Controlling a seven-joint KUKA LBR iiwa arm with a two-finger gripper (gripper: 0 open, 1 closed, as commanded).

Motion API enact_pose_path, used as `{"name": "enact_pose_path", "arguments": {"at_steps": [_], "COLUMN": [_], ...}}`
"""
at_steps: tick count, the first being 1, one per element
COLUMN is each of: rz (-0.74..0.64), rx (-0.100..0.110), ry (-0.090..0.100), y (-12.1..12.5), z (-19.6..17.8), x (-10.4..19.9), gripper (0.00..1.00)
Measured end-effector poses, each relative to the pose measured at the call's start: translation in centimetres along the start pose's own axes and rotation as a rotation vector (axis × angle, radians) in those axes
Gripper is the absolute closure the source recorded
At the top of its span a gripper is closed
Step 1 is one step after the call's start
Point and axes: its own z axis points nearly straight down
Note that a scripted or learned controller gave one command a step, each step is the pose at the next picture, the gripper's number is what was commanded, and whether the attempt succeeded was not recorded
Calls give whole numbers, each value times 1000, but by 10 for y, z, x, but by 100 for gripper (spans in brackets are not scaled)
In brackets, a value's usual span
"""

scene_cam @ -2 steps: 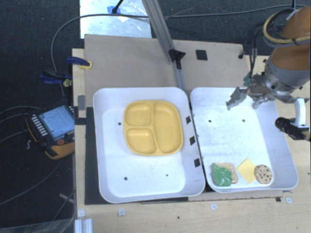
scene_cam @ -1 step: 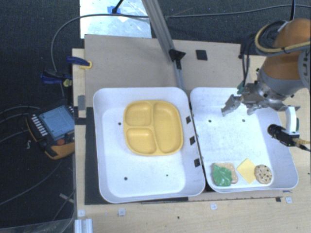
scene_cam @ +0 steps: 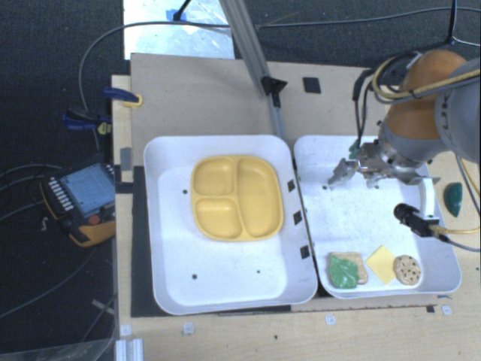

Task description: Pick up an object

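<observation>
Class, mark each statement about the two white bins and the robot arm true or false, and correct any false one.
1. The yellow three-compartment plastic tray lies in the left white bin. True.
2. The round tan cookie sits on the tray. False: it lies in the right white bin, near its front edge.
3. The gripper holds the yellow cheese-like square. False: the gripper is well apart from it.
4. A green-topped toast piece lies left of the square. True.
</observation>
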Motion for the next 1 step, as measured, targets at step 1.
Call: {"name": "enact_pose_path", "arguments": {"at_steps": [1], "rz": [3], "rx": [0], "ry": [0], "y": [1], "z": [41], "x": [3], "gripper": [0]}}
